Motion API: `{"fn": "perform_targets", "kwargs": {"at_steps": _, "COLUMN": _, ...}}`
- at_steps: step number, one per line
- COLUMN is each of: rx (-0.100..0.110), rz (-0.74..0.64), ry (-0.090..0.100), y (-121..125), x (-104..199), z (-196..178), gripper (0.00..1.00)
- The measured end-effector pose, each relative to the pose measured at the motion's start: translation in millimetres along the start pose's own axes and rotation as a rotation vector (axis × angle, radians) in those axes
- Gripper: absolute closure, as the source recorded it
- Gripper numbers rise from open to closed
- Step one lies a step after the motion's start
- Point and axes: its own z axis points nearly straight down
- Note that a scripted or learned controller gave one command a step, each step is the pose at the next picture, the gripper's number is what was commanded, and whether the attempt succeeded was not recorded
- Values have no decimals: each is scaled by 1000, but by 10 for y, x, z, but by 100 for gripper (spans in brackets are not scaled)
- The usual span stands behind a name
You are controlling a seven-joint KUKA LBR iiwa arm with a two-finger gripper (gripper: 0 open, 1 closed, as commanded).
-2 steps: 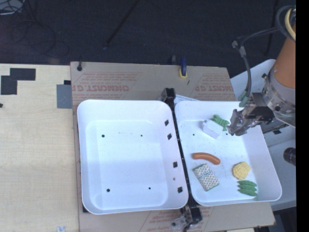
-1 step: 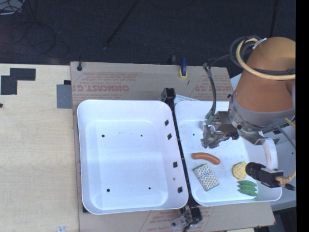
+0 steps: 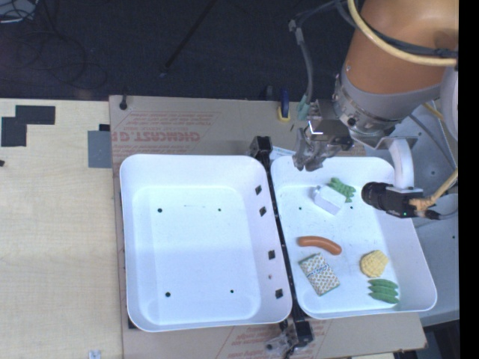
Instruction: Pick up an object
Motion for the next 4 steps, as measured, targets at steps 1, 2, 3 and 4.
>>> {"fn": "perform_targets", "kwargs": {"at_steps": 1, "rx": 21, "rz": 13, "ry": -1, "y": -685, "x": -720, "z": 843, "gripper": 100}}
{"fn": "perform_targets", "kwargs": {"at_steps": 2, "rx": 3, "rz": -1, "ry": 1, "y": -362, "x": -75, "z": 257, "gripper": 100}}
{"fn": "perform_targets", "kwargs": {"at_steps": 3, "rx": 12, "rz": 0, "ry": 0, "y": -436, "x": 469, "z": 408, "gripper": 100}}
{"fn": "perform_targets", "kwargs": {"at_steps": 4, "rx": 9, "rz": -2, "ry": 1, "y": -737, "x": 1107, "z": 206, "gripper": 100}}
